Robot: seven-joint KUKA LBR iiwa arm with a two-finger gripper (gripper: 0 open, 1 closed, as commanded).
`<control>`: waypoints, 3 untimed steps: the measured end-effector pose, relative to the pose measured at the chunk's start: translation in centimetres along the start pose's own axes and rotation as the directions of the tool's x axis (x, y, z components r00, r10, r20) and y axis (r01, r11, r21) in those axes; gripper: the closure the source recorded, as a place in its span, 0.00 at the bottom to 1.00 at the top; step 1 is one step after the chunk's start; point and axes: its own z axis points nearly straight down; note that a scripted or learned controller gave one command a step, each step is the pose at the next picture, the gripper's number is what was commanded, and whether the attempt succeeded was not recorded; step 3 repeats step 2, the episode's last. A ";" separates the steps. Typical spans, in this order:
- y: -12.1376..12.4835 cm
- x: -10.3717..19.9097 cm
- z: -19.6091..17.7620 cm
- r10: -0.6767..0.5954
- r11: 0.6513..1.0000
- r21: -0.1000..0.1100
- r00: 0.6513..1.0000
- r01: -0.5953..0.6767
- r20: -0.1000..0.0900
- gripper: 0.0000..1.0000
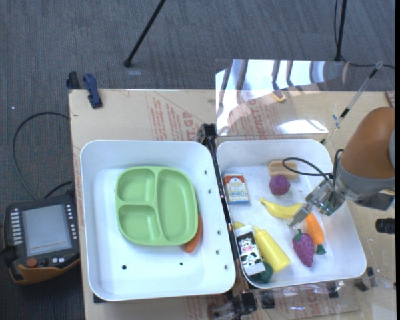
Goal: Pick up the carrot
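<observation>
The carrot (315, 229) is a small orange toy with a green leafy end pointing toward the front. It lies in the right bin (350, 262) near the right wall, beside a bunch of purple grapes (304, 248). My gripper (306, 215) comes in from the right at a slant, low over the bin. Its tip is at the carrot's upper end, between the carrot and a yellow banana (283, 209). The carrot rests on the bin floor.
The right bin also holds a purple ball (279, 185), a bun (283, 169), a small card box (237, 188), a yellow bottle (272, 249) and a milk carton (250, 252). In the left bin a green divided plate (157, 205) lies over an orange-red item (194, 240).
</observation>
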 end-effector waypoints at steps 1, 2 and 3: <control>0.1 -0.2 -1.3 0.003 1.000 -0.005 1.000 -0.003 0.004 1.00; 4.8 0.5 -7.8 0.165 0.986 -0.007 0.986 -0.165 0.008 1.00; 4.8 0.5 -7.8 0.165 0.986 -0.007 0.986 -0.165 0.008 1.00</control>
